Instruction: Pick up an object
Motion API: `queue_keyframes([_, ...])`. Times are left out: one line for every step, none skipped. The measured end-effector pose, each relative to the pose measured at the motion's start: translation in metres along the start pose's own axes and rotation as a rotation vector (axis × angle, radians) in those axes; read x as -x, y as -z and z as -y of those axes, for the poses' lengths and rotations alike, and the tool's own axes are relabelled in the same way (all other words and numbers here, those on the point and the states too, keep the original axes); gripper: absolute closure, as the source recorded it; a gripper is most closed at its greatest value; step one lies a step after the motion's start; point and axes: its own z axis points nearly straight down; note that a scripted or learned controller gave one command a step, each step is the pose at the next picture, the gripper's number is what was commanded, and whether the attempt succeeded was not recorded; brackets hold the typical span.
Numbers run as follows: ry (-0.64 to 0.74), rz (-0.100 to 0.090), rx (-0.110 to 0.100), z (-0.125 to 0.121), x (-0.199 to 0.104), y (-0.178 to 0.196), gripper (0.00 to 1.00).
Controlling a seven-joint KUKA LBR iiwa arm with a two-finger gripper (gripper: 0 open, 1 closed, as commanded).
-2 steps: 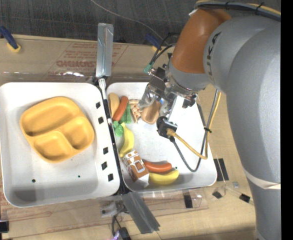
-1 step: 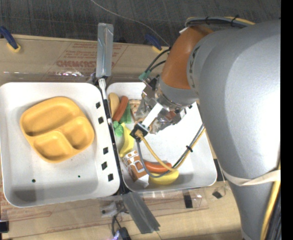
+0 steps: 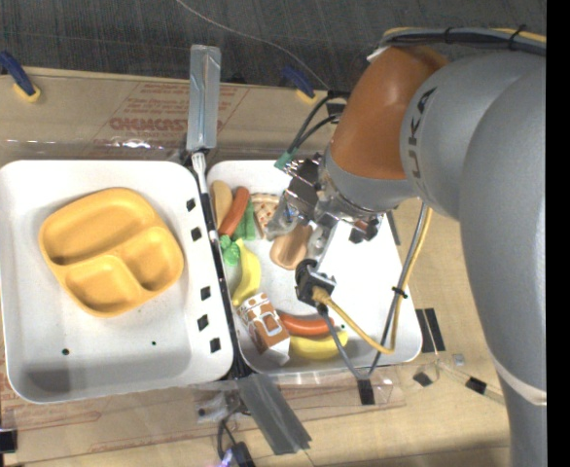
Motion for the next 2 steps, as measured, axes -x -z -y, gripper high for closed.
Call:
queue_keyframes([-0.236, 0.004, -0.003, -0.048, 0.005, -0.038, 1.0])
queue_keyframes([-0.184, 0.001, 0.0, -0.06, -0.003, -0.029, 1.0])
